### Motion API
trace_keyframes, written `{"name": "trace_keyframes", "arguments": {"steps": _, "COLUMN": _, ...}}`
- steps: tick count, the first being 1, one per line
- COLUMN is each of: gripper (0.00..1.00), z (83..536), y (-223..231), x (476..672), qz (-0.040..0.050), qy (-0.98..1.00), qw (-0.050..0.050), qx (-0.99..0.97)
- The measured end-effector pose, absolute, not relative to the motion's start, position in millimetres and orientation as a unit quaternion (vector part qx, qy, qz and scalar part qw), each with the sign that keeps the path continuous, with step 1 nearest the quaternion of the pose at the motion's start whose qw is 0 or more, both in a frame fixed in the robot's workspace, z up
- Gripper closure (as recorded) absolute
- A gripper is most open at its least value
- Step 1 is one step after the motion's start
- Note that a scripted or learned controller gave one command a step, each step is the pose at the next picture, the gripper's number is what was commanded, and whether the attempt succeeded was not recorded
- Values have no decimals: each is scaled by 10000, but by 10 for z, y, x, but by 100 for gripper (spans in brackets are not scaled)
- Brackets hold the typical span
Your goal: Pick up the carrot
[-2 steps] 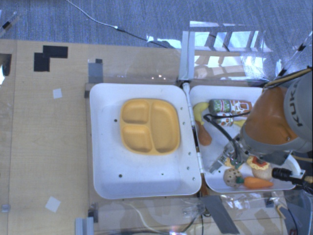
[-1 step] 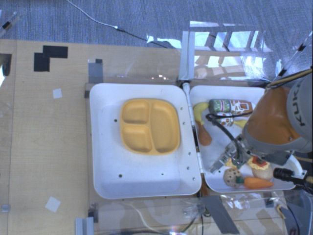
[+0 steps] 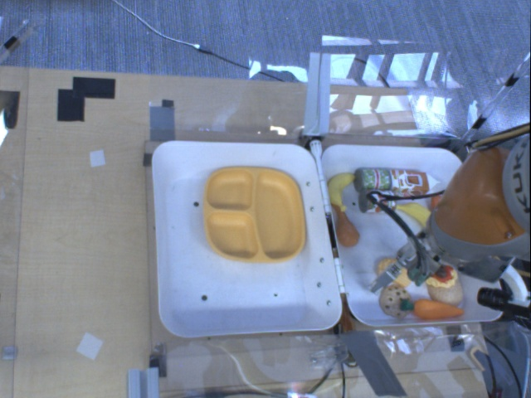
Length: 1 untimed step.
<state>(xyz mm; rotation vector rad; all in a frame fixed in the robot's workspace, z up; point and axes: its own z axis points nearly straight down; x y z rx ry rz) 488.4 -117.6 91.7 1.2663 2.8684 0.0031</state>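
**Carrot lies at the front of the right bin, gripper poised just behind it**

Nearest the camera, along the front wall of the right bin [image 3: 465,326], lies the carrot [image 3: 438,310], orange, on its side, its length running left to right. Going from the left: the left bin [image 3: 178,247] holds a yellow divided plate [image 3: 253,212], set flat toward the back middle of the bin, with three compartments. Across the divider, the right bin is crowded. At its back left sits a banana [image 3: 338,189], and a bottle [image 3: 390,180] with a dark cap lies on its side beside it. Below these rests a small brown-orange item [image 3: 347,232]. Toward the front, a round cookie-like piece [image 3: 393,300] sits just left of the carrot, and a cupcake-like toy [image 3: 444,284] stands right behind the carrot. The gripper [image 3: 404,268] hangs low over these front items, between cookie and cupcake, close to the carrot's left end. Whether its fingers are spread or closed cannot be told; nothing is visibly caught between them.
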Motion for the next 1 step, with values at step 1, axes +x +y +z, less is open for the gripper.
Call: {"name": "trace_keyframes", "arguments": {"steps": 1, "gripper": 0, "z": 896, "y": -926, "x": 5059, "qz": 17, "qy": 9027, "qw": 65, "qx": 4302}}
